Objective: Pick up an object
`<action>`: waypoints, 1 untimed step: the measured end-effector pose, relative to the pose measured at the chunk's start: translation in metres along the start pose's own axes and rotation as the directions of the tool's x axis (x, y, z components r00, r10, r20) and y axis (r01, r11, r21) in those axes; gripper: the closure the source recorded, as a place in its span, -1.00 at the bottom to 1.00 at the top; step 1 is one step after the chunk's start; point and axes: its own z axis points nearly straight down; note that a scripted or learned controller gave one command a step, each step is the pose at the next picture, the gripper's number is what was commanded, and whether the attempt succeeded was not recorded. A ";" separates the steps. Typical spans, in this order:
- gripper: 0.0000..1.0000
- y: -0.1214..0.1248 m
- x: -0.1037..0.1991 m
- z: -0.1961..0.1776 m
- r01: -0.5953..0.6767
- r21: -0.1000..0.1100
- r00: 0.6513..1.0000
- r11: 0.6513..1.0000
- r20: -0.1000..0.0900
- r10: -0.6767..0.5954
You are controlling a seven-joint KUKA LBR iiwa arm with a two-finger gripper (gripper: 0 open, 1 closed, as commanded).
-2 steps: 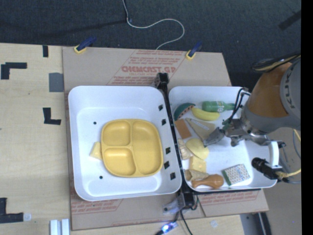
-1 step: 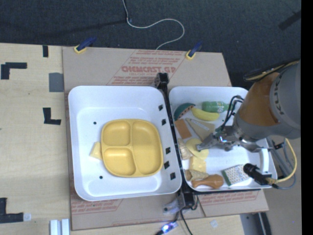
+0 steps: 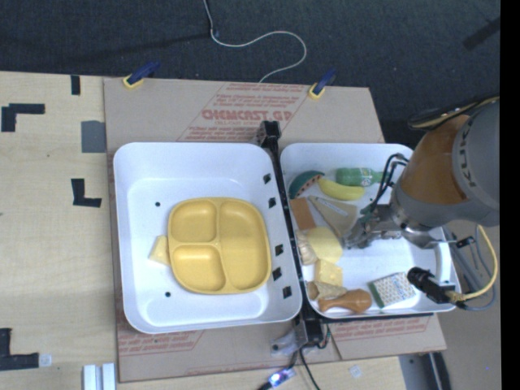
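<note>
Lower right of the frame, nearest the camera: a brown drumstick-shaped toy (image 3: pixel 345 301) and a grey ridged block (image 3: pixel 388 289) lying against the bottom wall of the right bin (image 3: pixel 351 319), probably left wherever they tumbled rather than arranged.

Just above them, a pale yellow block (image 3: pixel 325 246) and a smaller pale chunk (image 3: pixel 329 273) crowded against the divider side, touching one another. Awkward for a clean pinch, judging by how tightly packed.

Centre right: gripper (image 3: pixel 362 234) reaching in from the right edge, low over the middle of the right bin, beside the pale yellow block and just below a grey wedge (image 3: pixel 329 211). Impossible to tell whether spread or pressed together, too dark and small here. Nothing visibly held. Likely still choosing or closing in on one of those two pieces, so the task's thing sits in the pile, not yet lifted.

Further up the same bin: a banana (image 3: pixel 341 188), a green bottle (image 3: pixel 356 175) lying flat, and a watermelon slice (image 3: pixel 305 183), ranged along the top wall.

Centre left: a yellow compartment plate (image 3: pixel 219 244) flat in the left bin (image 3: pixel 130 177), with a pale scrap (image 3: pixel 158 250) tucked at its left rim.

Top of the frame: cardboard sheet (image 3: pixel 244 112) under both bins, clipped at its far corners, presumably to stop sliding, and a thin white cable (image 3: pixel 260 43) beyond.
</note>
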 end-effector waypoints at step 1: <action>1.00 0.000 0.008 -0.060 0.001 0.001 1.000 1.000 0.000 -0.001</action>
